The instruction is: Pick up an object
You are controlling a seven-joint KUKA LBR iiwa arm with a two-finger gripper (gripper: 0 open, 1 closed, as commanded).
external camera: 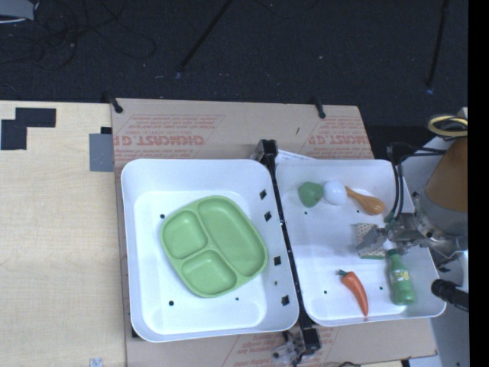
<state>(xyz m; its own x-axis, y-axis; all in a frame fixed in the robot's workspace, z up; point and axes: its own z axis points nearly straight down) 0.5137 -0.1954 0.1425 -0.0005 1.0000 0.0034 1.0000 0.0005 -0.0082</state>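
camera view: jaws state unclear, low by right bin right edge, beside green bottle.

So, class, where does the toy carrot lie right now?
The carrot lies in the right bin, near its front edge, just left of the green bottle in the camera view.

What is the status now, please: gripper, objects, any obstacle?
Gripper low in right bin, nothing seen held. Green bottle beside it, carrot nearby. Green plate in left bin.
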